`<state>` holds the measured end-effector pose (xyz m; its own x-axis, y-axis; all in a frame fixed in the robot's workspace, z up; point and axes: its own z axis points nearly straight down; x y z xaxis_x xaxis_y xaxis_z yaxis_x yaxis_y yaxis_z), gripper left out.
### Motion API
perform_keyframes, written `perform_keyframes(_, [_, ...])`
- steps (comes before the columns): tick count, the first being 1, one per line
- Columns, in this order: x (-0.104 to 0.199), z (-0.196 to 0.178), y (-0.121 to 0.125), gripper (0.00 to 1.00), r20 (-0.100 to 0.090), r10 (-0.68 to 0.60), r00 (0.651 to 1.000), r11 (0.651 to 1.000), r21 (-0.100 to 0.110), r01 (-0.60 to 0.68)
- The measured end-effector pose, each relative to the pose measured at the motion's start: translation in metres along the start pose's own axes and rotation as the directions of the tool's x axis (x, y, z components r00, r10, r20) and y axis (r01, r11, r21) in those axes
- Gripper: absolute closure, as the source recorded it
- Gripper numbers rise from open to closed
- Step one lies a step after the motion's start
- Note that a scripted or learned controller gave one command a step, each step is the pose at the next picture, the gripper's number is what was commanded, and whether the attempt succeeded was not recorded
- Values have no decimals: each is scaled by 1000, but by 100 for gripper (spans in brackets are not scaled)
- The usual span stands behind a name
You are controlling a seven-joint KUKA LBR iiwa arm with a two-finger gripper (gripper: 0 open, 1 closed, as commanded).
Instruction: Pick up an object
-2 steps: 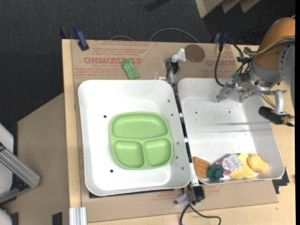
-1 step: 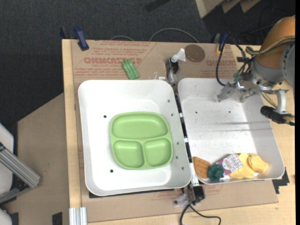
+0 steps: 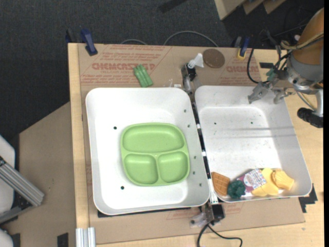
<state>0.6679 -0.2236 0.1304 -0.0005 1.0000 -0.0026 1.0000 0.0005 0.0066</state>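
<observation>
Several toy food pieces lie bunched at the front edge of the right bin: an orange waffle-like piece, a dark green broccoli, a pink-and-white wrapped item, a yellow piece and an orange-yellow piece. My gripper hangs over the bin's far right corner, well away from that pile. It is open, with nothing between its fingers.
The left bin holds a green divided plate. On the bench behind the bins lie a small green object and a brown disc. Blue clamps sit on the bench's far edge, and cables trail at the right.
</observation>
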Motion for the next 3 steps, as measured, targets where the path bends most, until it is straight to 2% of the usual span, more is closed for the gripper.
perform_keyframes(1, [6,42,0,0,-18,-3,1000,1000,17,3])
perform_keyframes(2, [3,44,-64,0,-8,0,1000,1000,9,0])
perform_keyframes(3, [0,11,-46,0,0,-1,1000,1000,1,1])
